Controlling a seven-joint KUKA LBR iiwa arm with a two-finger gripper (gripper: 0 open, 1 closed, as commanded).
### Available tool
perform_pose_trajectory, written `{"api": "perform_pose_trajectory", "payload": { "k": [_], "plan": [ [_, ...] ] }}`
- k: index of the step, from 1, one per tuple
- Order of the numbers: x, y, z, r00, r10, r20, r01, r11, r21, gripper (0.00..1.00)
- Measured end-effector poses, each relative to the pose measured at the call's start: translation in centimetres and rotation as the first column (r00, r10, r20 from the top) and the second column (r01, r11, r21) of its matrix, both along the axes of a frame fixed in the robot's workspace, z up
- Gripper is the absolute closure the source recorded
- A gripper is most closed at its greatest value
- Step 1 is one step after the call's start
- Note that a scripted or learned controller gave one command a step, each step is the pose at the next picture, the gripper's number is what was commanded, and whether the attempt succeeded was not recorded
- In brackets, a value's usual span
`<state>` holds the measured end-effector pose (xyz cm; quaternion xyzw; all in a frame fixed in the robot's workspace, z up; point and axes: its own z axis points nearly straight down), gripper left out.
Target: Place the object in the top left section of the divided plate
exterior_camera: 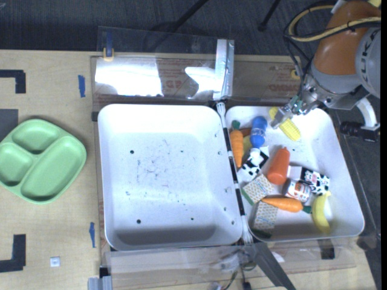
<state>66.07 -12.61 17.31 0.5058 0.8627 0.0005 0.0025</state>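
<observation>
Gripper [284,117] hovers beside corn [291,128], near bin rim [275,108].

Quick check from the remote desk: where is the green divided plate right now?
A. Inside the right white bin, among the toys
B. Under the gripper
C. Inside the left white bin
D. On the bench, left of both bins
D: the green divided plate lies on the wooden bench, left of the left white bin, while the gripper hangs over the right white bin near the yellow corn.

The divided plate [41,160] lies unobstructed, well apart from the bins; toys crowd the right bin [347,180].
</observation>
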Motion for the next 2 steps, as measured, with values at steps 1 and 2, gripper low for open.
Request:
{"api": "perform_pose_trajectory", "payload": {
  "k": [1, 2],
  "plan": [
    [-6.6, 5.2, 1.2, 0.999, 0.049, -0.002, -0.049, 0.999, 0.001, 1.00],
    [-3.7, 3.7, 13.7, 0.993, -0.117, -0.002, 0.117, 0.993, 0.001, 1.00]
  ]
}}
